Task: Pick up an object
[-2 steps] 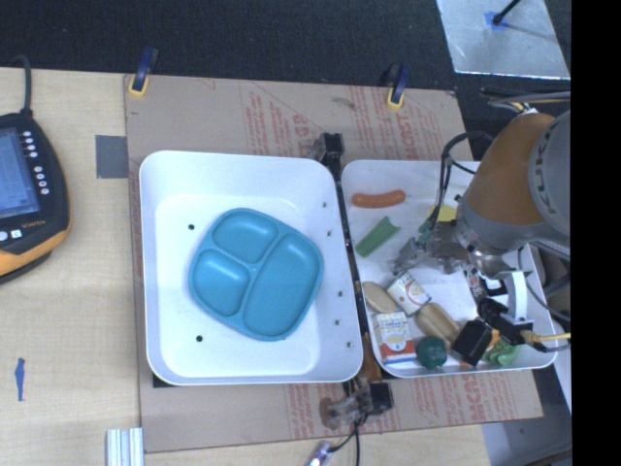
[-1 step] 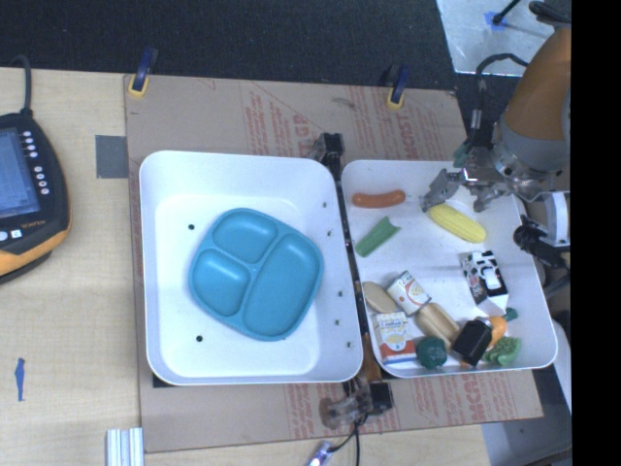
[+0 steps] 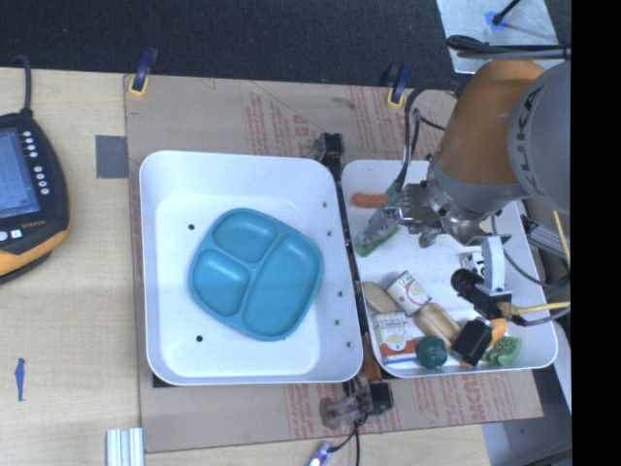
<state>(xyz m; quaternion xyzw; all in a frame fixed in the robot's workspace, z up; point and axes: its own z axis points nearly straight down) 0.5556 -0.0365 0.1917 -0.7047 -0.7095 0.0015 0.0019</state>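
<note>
My gripper [image 3: 380, 229] hangs low over the upper left part of the right bin [image 3: 539, 355], below the grey and orange arm [image 3: 485, 153]. A green piece [image 3: 366, 247] lies right at its tip, and the view does not show whether it is held. An orange stick-shaped item [image 3: 366, 200] lies just behind the gripper. Nearer the front of this bin lie a small white carton [image 3: 408, 289], a tan roll [image 3: 439, 322], a white and red packet [image 3: 392, 334], a green ball [image 3: 432, 354] and a black block [image 3: 473, 341].
The left bin [image 3: 165, 348] holds a blue divided plate [image 3: 256, 273]. A black and orange pendant [image 3: 24, 197] lies on the bench at far left. Blue-and-yellow clamps [image 3: 142, 72] grip the board's back edge. A yellow-handled tool [image 3: 536, 309] sticks out at the right bin's right rim.
</note>
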